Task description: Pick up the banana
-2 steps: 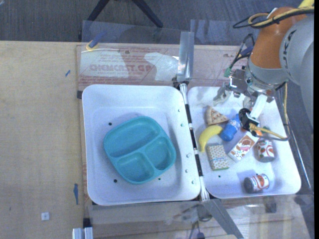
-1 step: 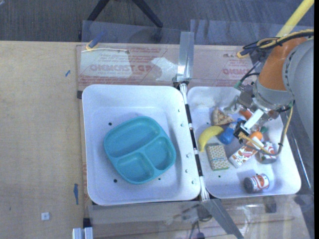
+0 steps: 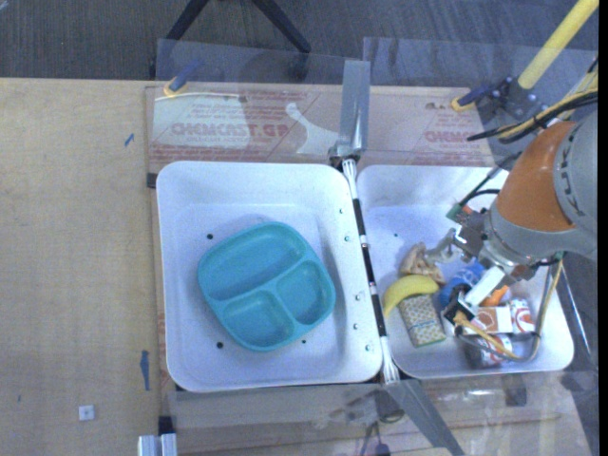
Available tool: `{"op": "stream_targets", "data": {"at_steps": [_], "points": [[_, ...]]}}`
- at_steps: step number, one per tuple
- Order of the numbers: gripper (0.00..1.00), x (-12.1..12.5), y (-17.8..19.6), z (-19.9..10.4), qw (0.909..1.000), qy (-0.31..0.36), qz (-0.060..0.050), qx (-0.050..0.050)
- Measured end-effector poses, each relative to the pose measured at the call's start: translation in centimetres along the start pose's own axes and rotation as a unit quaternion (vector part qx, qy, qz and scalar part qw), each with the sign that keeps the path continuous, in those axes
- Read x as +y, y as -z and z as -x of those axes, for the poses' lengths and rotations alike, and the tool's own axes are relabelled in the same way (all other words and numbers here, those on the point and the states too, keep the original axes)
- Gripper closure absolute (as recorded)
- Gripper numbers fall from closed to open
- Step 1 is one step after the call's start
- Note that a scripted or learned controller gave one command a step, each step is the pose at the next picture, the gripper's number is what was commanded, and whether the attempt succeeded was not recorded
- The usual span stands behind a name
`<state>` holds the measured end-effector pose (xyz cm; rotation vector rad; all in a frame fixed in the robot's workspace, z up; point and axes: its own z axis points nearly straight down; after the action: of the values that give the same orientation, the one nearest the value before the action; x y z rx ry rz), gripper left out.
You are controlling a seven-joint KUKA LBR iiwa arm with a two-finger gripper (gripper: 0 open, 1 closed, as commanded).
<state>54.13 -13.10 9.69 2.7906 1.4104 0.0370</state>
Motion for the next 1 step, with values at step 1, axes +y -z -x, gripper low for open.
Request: {"op": "stream_targets", "data": {"at_steps": [1], "points": [[1.00,0.32,1.22,-0.20,1.0000,-0.001,0.004,0.002]]}}
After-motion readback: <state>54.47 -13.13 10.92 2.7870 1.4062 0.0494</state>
